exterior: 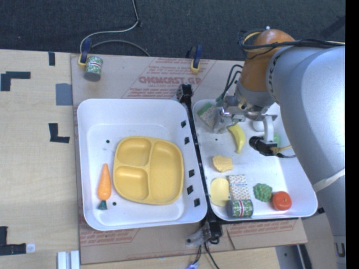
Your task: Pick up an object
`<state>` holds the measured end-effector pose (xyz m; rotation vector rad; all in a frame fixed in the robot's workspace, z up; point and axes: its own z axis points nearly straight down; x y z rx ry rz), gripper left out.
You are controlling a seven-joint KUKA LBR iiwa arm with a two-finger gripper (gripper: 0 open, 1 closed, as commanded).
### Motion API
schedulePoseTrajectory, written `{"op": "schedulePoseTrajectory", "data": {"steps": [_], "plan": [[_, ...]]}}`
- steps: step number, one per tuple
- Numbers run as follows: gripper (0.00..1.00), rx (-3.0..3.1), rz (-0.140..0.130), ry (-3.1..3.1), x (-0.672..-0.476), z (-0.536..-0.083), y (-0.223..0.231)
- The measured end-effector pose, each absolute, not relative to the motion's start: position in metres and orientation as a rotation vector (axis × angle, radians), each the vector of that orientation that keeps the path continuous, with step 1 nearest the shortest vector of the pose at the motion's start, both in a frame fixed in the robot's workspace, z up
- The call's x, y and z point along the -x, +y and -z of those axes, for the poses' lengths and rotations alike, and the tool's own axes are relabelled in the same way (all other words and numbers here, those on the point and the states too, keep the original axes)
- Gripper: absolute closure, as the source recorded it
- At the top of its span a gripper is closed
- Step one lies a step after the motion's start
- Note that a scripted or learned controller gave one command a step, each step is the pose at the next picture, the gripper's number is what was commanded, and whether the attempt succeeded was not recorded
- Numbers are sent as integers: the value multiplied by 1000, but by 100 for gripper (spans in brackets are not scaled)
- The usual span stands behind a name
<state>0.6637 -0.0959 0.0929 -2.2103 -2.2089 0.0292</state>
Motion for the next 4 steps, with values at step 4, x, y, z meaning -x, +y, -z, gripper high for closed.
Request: {"op": "schedulePoseTrajectory", "data": {"steps": [4], "plan": [[0, 2221, 3, -2226, -630, -86, -95]]}}
